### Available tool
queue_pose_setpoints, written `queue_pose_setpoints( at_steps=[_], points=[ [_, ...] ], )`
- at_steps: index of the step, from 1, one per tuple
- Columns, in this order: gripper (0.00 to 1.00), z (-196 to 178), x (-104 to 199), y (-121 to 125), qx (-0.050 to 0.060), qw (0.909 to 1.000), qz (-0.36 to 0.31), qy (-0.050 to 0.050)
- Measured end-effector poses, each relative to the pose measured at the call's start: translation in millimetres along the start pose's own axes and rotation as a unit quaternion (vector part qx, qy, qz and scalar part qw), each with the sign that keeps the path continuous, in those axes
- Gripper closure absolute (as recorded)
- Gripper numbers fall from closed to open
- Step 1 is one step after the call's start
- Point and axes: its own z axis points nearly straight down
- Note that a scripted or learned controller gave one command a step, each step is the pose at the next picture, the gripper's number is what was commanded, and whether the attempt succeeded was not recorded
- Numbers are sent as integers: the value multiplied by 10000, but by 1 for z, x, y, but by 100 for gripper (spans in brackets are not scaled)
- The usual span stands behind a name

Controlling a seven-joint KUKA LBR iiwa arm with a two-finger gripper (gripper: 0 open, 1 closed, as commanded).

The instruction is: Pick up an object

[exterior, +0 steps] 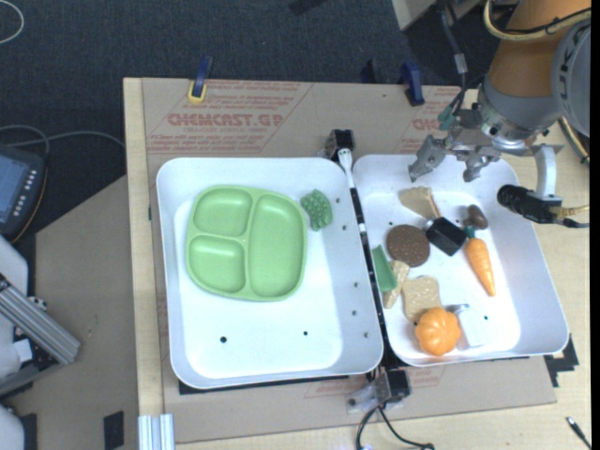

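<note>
My gripper (pixel 448 166) hovers over the far edge of the right bin (pixel 539 298), fingers spread open with nothing between them. Several food toys lie in that bin below it. A tan wedge (pixel 418 201) sits closest to the fingers, just in front of them. Nearer the camera are a brown round cookie (pixel 408 243), a black block (pixel 446 236), a small brown piece (pixel 475 217) and an orange carrot (pixel 481 264). At the near end are a tan cracker (pixel 422 294), a green strip (pixel 382 268) and a round orange fruit (pixel 438 332).
The left bin (pixel 272 345) holds a green divided plate (pixel 248 242) and a green bumpy cluster (pixel 317 209) by its far right corner. A black fitting (pixel 340 142) sits at the far end of the seam between the bins. Cables hang near the arm at right.
</note>
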Motion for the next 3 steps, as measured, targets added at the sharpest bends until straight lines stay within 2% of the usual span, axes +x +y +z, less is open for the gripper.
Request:
queue_pose_setpoints(
  at_steps=[1,3],
  points=[
    [0,-9,0,3,-77,10000,-11,-8],
    [0,92,11,-6,-47,10000,-9,-4]
  ],
)
